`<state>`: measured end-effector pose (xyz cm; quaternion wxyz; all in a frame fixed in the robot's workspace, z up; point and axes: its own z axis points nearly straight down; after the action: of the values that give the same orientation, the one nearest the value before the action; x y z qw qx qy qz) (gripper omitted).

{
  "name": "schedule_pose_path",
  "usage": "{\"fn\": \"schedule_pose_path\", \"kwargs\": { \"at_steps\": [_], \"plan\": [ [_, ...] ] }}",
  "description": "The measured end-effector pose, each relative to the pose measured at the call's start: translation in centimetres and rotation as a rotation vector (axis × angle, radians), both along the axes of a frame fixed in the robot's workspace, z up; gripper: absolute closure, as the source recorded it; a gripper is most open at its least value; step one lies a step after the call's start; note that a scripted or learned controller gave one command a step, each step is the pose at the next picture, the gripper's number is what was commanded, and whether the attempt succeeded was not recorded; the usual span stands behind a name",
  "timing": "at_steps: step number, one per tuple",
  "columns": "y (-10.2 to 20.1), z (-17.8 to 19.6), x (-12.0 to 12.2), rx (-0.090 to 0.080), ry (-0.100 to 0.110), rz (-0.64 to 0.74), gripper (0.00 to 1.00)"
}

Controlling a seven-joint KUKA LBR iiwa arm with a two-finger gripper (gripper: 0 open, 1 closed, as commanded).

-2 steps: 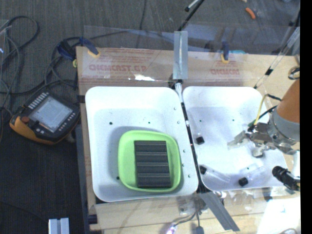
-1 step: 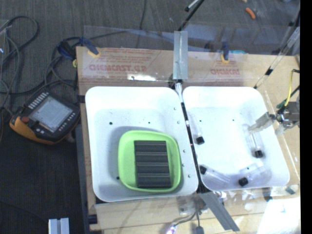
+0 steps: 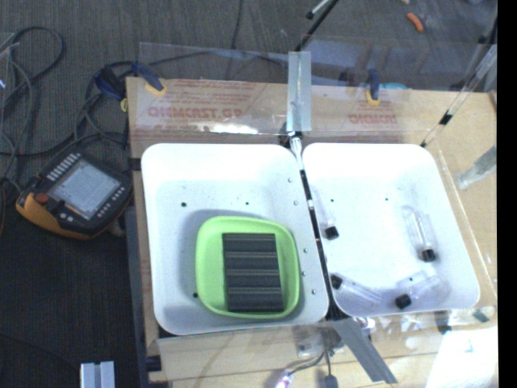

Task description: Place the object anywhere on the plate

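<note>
Lying flat on the green plate (image 3: 208, 253), the ribbed dark block (image 3: 254, 272) runs near-to-far.

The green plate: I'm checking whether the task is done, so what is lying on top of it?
A dark grey ribbed rectangular block lies flat on the square green plate, covering its middle. The plate's surface beneath the block is hidden.

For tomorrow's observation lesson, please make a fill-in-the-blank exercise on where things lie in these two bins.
1. The green plate lies in the ____ bin as the camera sees it.
2. The dark ridged block rests on the ____.
3. The clear tubes with black caps lie in the ____ bin.
4. The colour of both bins is ____.

Missing words: left; plate; right; white
</note>
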<state>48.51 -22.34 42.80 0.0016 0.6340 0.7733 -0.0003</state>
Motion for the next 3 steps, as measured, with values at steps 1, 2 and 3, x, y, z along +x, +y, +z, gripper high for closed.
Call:
{"fn": "schedule_pose_path", "kwargs": {
  "at_steps": [1, 2, 3],
  "plan": [
    [6.5, 0.6, 2.7, 0.000, 0.000, 0.128, 0.00],
    [1.0, -1.2, 9.6, -0.002, 0.000, 0.371, 0.00],
    [0.1, 0.7, 14.0, -0.003, 0.000, 0.589, 0.00]
  ]
}}
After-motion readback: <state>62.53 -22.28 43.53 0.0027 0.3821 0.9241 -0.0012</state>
